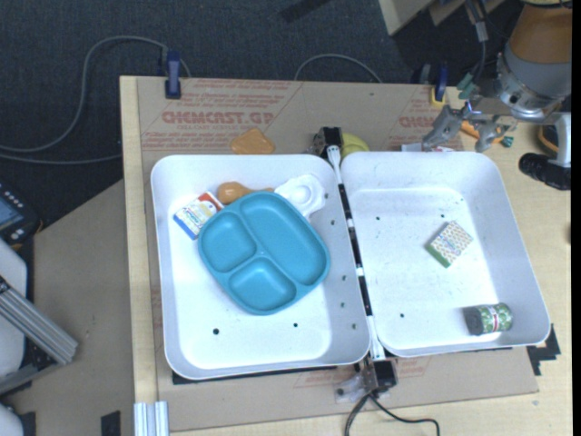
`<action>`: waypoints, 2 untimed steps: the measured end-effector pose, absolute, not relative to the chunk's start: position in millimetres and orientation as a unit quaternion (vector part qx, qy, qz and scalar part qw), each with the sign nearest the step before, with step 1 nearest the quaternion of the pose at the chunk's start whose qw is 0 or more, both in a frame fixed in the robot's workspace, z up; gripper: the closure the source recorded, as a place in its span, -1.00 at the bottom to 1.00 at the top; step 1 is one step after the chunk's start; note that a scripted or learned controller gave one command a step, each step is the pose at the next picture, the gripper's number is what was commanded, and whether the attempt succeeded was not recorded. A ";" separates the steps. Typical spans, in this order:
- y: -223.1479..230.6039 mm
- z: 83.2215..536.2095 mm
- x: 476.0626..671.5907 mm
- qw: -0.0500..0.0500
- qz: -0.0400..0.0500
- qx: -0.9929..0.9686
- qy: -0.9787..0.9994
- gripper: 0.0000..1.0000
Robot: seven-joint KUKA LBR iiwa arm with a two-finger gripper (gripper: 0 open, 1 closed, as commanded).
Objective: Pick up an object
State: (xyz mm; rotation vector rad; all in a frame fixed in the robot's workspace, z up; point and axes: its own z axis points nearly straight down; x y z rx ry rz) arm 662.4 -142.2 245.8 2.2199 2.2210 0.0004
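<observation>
Far left, off the bench: grey cable (82, 80) loops over dark carpet; a blue clamp (172, 74) grips the board's top-left corner. The brown board (272, 107) carries red print, partly readable as "CHEMCAST GP" at left; a second red patch at right is cut off by the bins.

Left bin (182, 334): a blue tray (263, 251) with three compartments lies tilted in the middle. Touching its upper-left edge is a small carton (195, 214), white with blue and red label, text too small to read. An orange ball (232, 191) sits just behind the tray, and a white cup (301, 192) lies at the tray's upper-right corner. Behind the bin, on the board, rests an orange lump (252, 141).

Between the bins runs a black hinge strip (352, 243); at its top, a yellow-green object (352, 143), partly hidden.

Right bin (399, 334): a green-and-white box (450, 242), patterned, lies right of centre. A dark green can (489, 318), on its side, rests near the lower-right corner. Label unreadable.

Gripper (465, 127) hangs over the bin's back rim, top right, well apart from both box and can. Fingers spread apart, nothing between them. Arm (540, 34) with orange band above it.
</observation>
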 end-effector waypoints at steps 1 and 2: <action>-206.4 167.7 620.4 -0.002 -0.002 0.708 0.706 -1.00; -183.2 110.9 565.5 -0.004 -0.002 0.708 0.707 -1.00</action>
